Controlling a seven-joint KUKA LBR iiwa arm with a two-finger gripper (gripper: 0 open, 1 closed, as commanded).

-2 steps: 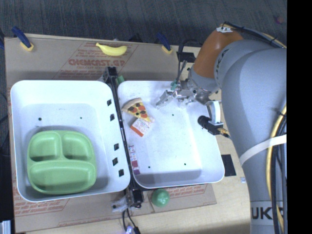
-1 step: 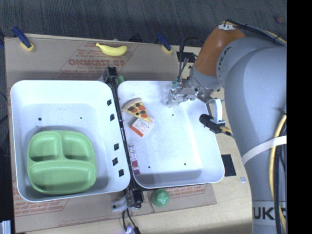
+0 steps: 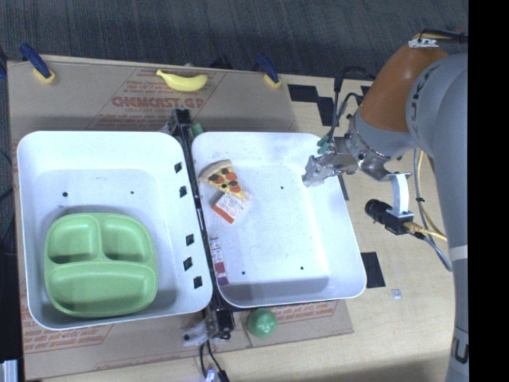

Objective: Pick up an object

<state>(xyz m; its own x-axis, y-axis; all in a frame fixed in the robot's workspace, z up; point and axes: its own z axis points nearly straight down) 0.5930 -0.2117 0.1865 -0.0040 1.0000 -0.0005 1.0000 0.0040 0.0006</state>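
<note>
A toy pizza slice [image 3: 222,175] lies in the right bin [image 3: 318,253] near its left wall. Just below it sits a small white and orange carton [image 3: 231,206]. My gripper [image 3: 316,171] hangs at the right bin's upper right rim, well to the right of both items, with nothing visible between its fingers. The grey arm with its orange band [image 3: 398,94] reaches in from the right.
A green divided plate [image 3: 99,265] fills the lower part of the left bin [image 3: 48,157]. A yellow banana [image 3: 183,79] lies on the cardboard behind the bins. A green ball [image 3: 261,322] rests in front of the right bin. Blue clamps [image 3: 37,64] hold the cardboard.
</note>
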